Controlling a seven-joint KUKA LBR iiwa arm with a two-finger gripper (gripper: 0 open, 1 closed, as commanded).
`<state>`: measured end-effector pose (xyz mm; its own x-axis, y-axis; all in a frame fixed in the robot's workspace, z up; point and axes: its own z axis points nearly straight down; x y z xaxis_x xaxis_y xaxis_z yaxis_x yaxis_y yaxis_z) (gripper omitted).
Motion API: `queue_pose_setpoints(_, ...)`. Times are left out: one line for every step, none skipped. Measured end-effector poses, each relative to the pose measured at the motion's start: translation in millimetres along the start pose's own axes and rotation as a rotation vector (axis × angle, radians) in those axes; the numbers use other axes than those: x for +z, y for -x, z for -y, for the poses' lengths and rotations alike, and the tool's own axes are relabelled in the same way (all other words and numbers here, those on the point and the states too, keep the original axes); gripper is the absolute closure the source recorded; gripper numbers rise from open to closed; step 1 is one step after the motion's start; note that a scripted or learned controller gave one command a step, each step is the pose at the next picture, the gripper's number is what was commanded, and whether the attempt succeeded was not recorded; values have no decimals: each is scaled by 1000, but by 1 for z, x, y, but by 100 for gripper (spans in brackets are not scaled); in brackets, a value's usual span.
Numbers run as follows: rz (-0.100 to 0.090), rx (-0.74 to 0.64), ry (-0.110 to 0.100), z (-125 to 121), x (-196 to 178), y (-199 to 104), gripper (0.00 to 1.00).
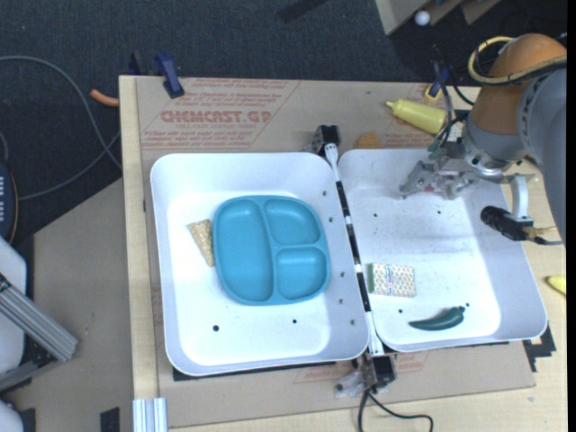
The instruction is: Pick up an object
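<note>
Two white bins: left bin [171,241] and right bin [504,277]. One blue divided plate [270,248], one tan sponge [202,238], one patterned cloth [393,280], one green pepper [438,319] at five o'clock.

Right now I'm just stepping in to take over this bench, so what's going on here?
The arm reaches in from the right, its gripper low over the far part of the right bin. Nothing shows between its fingers. Near that bin's front lie a dark green pepper and a small patterned packet, both untouched. The left bin holds a blue divided plate with a tan sponge-like piece beside it.
</note>
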<state>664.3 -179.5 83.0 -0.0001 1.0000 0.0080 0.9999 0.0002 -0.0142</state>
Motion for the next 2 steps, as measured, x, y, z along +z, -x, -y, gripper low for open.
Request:
queue_pose_setpoints(-1,0,-4,1,1,11,0)
queue_pose_setpoints(9,-2,16,-3,-13,12,100)
